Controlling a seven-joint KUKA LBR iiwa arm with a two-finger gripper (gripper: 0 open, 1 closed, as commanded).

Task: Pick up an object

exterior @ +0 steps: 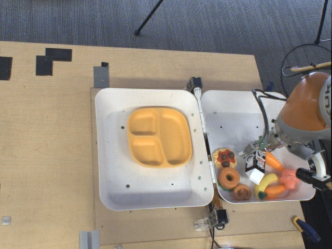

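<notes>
Toy food pieces lying heaped along the near edge of the right bin [233, 108], toward its near right corner: a doughnut [229, 178], a smaller brown ring [241, 192] touching the bin's near wall, a round pizza-like piece [225, 156], a banana [267, 182], carrots [274, 162], a pink piece [289, 179], a white block [256, 176] and a dark-and-white carton [255, 161]. Looking light, hard and smooth, likely moulded plastic, so probably sliding or rolling under a poor pinch rather than crushing. Doughnut sitting slightly apart from the pile, seeming the easiest target: closing across its outer rim or with one finger through the hole. Banana and carrots better taken across the narrow middle, not along the length. Gripper [259, 148] hanging low over the carton and carrots near the bin's right side; fingers too small and cluttered to judge, so cannot tell whether spread or pressed together, and nothing visibly held. Yellow divided tray [158, 137] resting in the middle of the left bin [111, 154], well apart from the toys.
</notes>
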